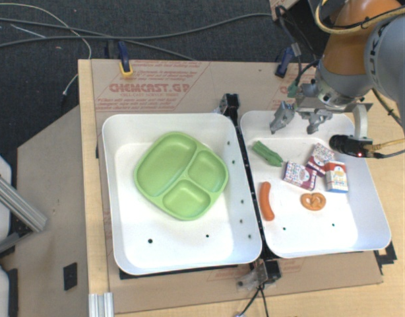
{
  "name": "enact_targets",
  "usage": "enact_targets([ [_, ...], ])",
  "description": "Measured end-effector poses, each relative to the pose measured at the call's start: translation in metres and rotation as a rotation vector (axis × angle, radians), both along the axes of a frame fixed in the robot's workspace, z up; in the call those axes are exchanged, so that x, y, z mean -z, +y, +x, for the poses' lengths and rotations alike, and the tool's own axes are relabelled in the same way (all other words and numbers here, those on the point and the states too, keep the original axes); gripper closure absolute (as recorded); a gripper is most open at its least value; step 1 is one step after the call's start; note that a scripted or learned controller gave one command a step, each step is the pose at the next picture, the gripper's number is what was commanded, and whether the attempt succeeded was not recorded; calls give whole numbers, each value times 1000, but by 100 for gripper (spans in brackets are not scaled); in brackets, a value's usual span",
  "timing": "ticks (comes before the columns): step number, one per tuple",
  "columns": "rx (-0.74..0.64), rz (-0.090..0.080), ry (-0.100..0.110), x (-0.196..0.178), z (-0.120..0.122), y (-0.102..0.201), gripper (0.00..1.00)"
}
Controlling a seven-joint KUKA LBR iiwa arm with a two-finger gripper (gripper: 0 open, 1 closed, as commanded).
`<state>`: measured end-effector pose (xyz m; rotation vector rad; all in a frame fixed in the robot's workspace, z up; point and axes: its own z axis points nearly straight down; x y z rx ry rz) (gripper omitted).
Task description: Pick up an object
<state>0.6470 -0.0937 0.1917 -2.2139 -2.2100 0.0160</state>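
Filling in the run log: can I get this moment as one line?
gripper: open, above right bin's far edge, holding nothing | right bin: green pickle, hot dog, pretzel, small cartons | left bin: green plate

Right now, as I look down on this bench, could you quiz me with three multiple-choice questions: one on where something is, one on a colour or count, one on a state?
1. Where does the divided plate lie?
A. left bin
B. right bin
C. cardboard

2. What colour is the sausage?
A. blue
B. orange-red
C. white

3. How are the gripper's fingers?
A. spread with nothing between them
B. shut on the pretzel
C. shut on the plate

Answers: 1 A, it rests on the left bin floor. 2 B, it lies orange-red in the right bin. 3 A, bin floor shows between the parted fingers.
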Motion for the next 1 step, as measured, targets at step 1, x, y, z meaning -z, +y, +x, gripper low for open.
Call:
enact_targets([
  [1, -2, -1, -15, -10, 3, 0, 0],
])
